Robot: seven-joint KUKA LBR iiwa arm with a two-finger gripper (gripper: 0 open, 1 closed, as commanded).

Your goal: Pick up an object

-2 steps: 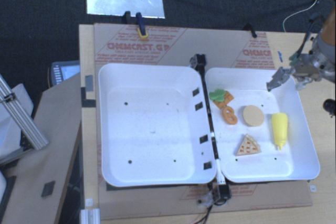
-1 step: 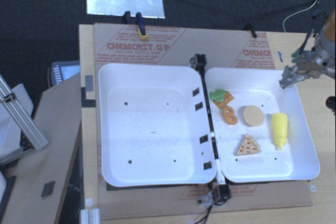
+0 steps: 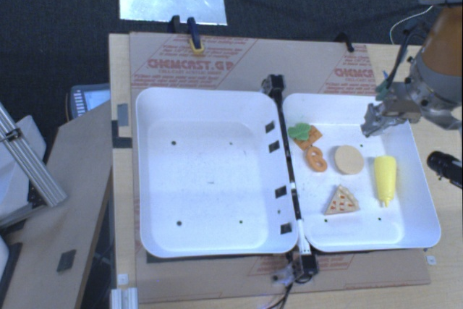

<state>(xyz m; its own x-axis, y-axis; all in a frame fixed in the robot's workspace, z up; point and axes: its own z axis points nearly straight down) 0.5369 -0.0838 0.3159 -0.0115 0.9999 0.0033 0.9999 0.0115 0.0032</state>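
Over in the right bin: the toy food sits in a loose cluster, none of it lifted.
Yellow bottle (image 3: 385, 179): lying near the right bin's right wall, cap end toward the front edge.
Round bun (image 3: 349, 159): flat on the floor of the bin, just left of the bottle, about mid-bin.
Pizza slice (image 3: 341, 201): toward the front edge, below the bun, apart from it.
Orange pretzel (image 3: 315, 158): left of the bun, near the divider side.
Green-and-orange piece (image 3: 304, 132): just above the pretzel, touching or almost touching it, close to the bin's left wall.
Gripper (image 3: 375, 122): hanging over the right bin's back right part, above and to the right of the bun, nothing seen between its fingers; from where I stand I cannot tell whether they are apart or together.
Arm: comes in from the right, orange band (image 3: 443, 47) showing above the wrist.
Right bin (image 3: 416, 231): white, shallow.
Left bin (image 3: 210, 177): white, butted against the right one along a black-clipped seam.
Bench (image 3: 119, 69): board with red lettering under both bins.
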